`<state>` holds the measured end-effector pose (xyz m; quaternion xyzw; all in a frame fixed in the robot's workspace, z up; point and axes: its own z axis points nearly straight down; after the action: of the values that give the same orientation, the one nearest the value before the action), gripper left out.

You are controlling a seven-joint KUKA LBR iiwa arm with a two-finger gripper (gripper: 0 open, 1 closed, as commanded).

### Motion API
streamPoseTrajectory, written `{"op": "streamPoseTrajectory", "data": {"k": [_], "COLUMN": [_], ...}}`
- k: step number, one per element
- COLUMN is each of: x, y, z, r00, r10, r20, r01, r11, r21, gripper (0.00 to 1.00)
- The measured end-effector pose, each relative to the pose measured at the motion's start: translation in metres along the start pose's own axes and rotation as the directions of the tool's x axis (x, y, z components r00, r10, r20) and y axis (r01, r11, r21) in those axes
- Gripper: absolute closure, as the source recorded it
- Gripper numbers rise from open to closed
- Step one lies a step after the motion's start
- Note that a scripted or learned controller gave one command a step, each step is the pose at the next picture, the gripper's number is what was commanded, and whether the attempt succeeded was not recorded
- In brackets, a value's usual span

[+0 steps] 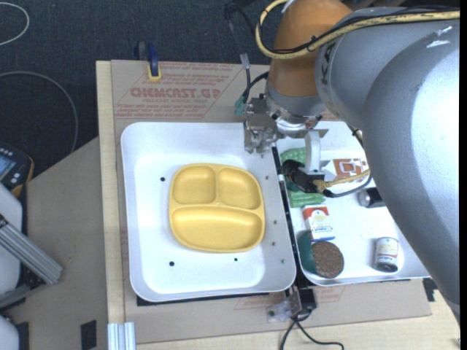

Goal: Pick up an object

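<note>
My arm hides much of the right bin (408,272), and I can't tell the gripper (281,141) state. Left bin (146,217) holds a yellow divided plate (216,206); right has a small can (386,253).

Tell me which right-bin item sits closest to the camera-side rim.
The brown disc. It lies at the right bin's near-left corner, almost at the rim, below the red-and-white carton; the small can sits slightly farther back.

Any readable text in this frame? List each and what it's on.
"CHEMCAST G P": red print on the brown cardboard sheet behind the white bins; last letters uncertain.
Smaller red lines beneath it: too blurred to read.
Labels on the small red-and-white box, the small printed can and the orange-and-white packet: too small to read.
</note>
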<state>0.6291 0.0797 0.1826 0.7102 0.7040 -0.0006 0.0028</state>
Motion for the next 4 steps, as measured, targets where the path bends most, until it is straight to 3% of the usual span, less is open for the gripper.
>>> {"op": "streamPoseTrajectory", "data": {"k": [1,2,3,4], "x": [0.045,0.045,0.113,0.129], "y": [-0.059,-0.133,-0.127,-0.045], "z": [0.064,0.026,-0.033,-0.121], "r00": [1.0,1.0,1.0,1.0], "r10": [-0.012,-0.008,-0.016,-0.011], "r20": [-0.005,-0.006,-0.009,-0.008], "r01": [0.012,0.008,0.016,0.011], "r11": [1.0,1.0,1.0,1.0], "r21": [0.016,0.011,-0.003,-0.012], "gripper": [1.0,1.0,1.0,1.0]}}
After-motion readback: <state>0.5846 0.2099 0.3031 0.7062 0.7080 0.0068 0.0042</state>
